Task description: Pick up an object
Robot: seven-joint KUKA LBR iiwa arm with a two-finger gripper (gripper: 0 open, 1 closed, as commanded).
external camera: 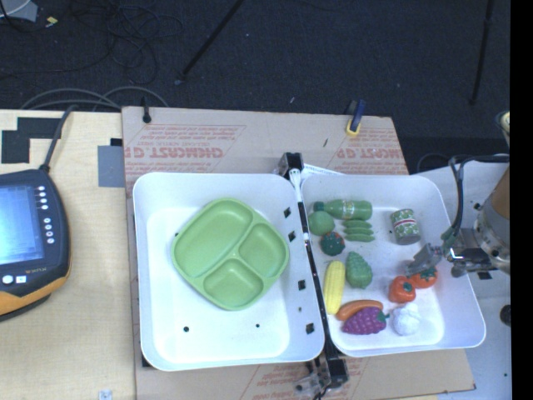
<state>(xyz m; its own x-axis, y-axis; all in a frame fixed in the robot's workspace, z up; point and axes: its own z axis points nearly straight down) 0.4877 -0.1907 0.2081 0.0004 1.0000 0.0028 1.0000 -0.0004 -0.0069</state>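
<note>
The right bin [454, 215] holds several toy foods. Among them are a green bottle [348, 209], a pea pod [359, 232], a small can [405, 225], a yellow corn cob [334, 285], a red tomato [402, 290], purple grapes [365, 322] and a white garlic bulb [405, 321]. My gripper [426, 262] reaches in over the bin's right side. It hangs just above a small red-orange piece [424, 278] next to the tomato. Nothing is visibly held.
A green divided plate [231, 252] lies in the left bin [158, 307]. A teach pendant [25, 240] rests on the bench at the far left. A blue and yellow clamp [356, 117] sits at the cardboard's back edge. The arm's cables [458, 198] loop over the right rim.
</note>
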